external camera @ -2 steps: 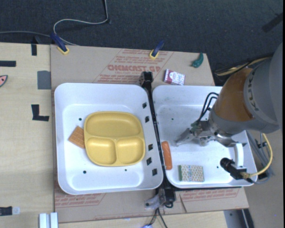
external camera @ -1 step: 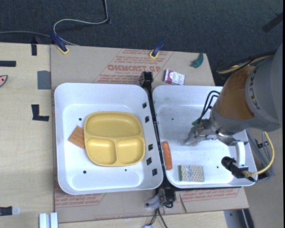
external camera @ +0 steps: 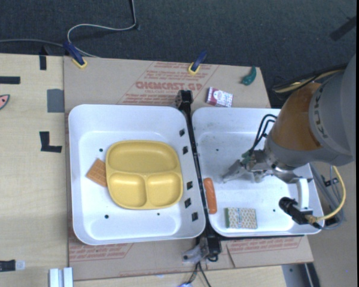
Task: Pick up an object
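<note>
**Robot arm reaches into right bin, claw low over bare floor**

A cardboard-covered table [external camera: 161,88] carries two shallow white bins, seen from above. The left bin [external camera: 90,124] holds a yellow divided plate [external camera: 145,173] with a tan wafer-like piece [external camera: 97,172] tucked at the plate's left edge. The grey arm [external camera: 323,118], with its orange band, leans over the right bin [external camera: 227,130] from the far side of the plate. Its claw [external camera: 232,172] sits low in the middle of that bin, right of the plate, fingers spread slightly apart with nothing between them. An orange carrot-shaped object [external camera: 210,195] lies along the bin's wall nearest the plate. A small patterned green-and-white pad [external camera: 240,218] rests just beyond it, near the bin's front edge.
</note>
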Robot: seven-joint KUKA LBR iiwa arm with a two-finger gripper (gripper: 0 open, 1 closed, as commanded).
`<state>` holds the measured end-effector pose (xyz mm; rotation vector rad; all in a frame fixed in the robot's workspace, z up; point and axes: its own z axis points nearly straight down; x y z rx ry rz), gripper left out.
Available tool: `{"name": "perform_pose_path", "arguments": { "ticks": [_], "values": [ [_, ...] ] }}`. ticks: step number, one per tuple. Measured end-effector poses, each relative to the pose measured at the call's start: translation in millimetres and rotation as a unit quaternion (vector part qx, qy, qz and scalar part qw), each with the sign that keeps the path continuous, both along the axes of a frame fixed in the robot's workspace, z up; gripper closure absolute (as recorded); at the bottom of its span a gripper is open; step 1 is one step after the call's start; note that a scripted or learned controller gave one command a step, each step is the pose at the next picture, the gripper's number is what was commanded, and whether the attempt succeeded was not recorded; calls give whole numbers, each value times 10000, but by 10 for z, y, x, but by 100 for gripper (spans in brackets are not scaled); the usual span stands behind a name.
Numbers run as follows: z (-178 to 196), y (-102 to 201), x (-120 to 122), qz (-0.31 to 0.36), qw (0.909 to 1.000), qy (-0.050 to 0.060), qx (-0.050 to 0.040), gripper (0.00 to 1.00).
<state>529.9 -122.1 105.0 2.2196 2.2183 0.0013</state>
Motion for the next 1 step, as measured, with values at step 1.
{"name": "perform_pose_path", "arguments": {
  "ticks": [1],
  "values": [
    [93,6,2,4,10000,4,5,100]
  ]
}}
